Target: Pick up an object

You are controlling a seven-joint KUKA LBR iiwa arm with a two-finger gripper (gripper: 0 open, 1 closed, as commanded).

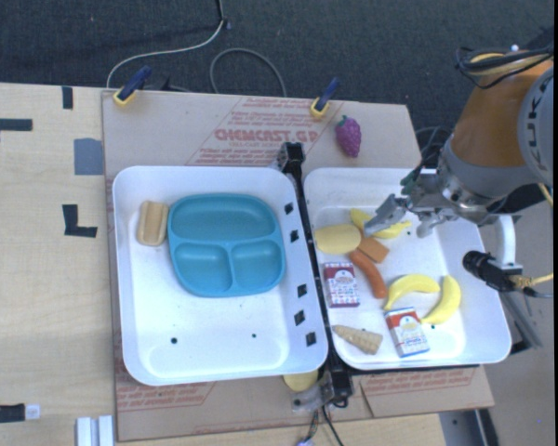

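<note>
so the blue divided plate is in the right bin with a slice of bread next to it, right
Not quite. The camera view shows the blue divided plate in the left bin, not the right one. The slice of bread does lie next to it, on its left side.

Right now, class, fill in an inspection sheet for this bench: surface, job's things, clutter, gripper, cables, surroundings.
Surface: two white bins, left bin and right bin, on cardboard sheet.
Job's things: right bin holds bananas, two small cartons, orange pieces, yellow pieces, cone.
Clutter: blue divided tray and bread slice in left bin; purple grapes on cardboard.
Gripper: gripper over right bin, holding nothing visibly.
Cables: white cable behind bench.
Surroundings: dark carpet.
</note>
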